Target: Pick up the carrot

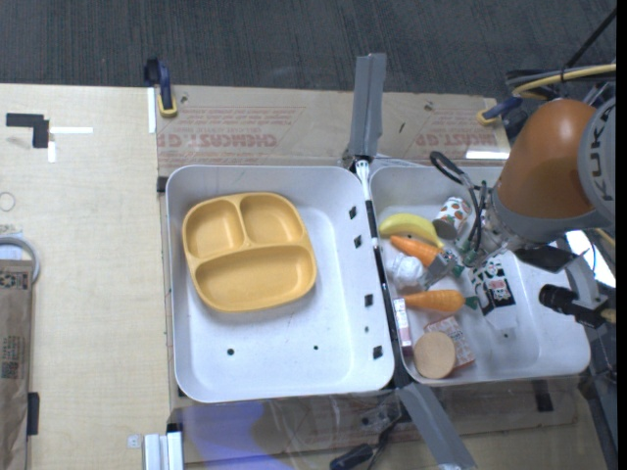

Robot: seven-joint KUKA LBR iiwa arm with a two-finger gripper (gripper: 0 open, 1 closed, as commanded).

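Now | claw (458, 259) hovering in right bin (549, 346) between two carrots (414, 248) (433, 301) | claw state: can't tell | yellow divided plate (251, 251) sitting in left bin (294, 360)

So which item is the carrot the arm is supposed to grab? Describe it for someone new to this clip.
Start at the right-hand white bin, the cluttered one by the arm. Two orange pieces lie there: one tucked under the yellow banana, the other lower, lying crosswise above the round tan disc. Both taper to a point, and the view doesn't settle which one the task means.
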